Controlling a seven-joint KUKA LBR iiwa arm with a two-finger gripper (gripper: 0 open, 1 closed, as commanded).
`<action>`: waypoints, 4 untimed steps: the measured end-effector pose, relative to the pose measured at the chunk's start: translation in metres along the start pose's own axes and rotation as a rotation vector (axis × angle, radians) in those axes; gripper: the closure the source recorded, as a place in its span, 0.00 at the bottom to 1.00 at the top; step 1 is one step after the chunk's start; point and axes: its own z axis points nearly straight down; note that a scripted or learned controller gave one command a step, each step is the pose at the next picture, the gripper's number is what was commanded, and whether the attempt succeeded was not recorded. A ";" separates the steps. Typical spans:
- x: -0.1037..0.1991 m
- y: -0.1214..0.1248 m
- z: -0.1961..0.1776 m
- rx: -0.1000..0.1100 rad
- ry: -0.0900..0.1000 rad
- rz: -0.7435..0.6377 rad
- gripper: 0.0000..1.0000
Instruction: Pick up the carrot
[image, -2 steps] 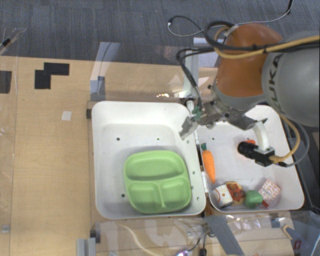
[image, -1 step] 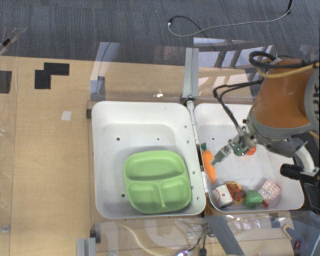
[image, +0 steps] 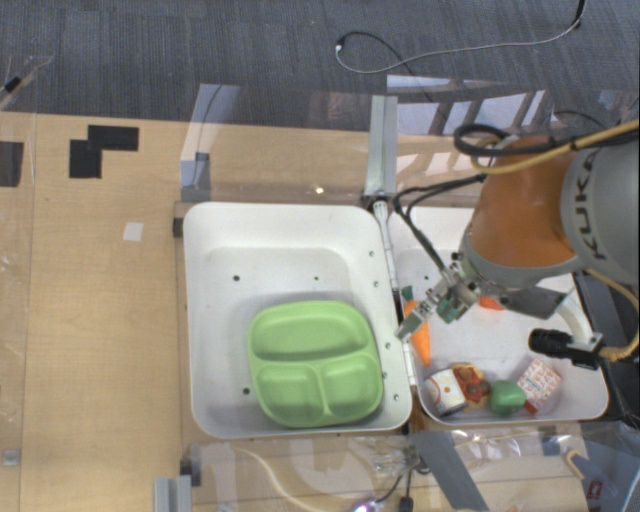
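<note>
The carrot (image: 423, 345) is a small orange piece lying in the right bin (image: 590, 405), close against its left wall. My gripper (image: 416, 322) reaches down from the orange-banded wrist and sits right over the carrot's upper end, hiding part of it. I cannot tell whether it touches the carrot.
A green divided plate (image: 315, 360) lies in the left bin (image: 215, 300). Along the right bin's front edge sit a small can (image: 446, 391), a red-and-yellow item (image: 471, 382), a green object (image: 507, 398) and a red-and-white packet (image: 540, 382). The divider wall (image: 390, 290) runs just left of the gripper.
</note>
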 end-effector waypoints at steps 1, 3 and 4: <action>-0.001 0.002 -0.009 -0.003 -0.001 0.001 1.00; 0.007 -0.041 -0.026 -0.001 -0.001 0.059 0.00; 0.027 -0.024 0.000 0.001 0.001 0.150 0.00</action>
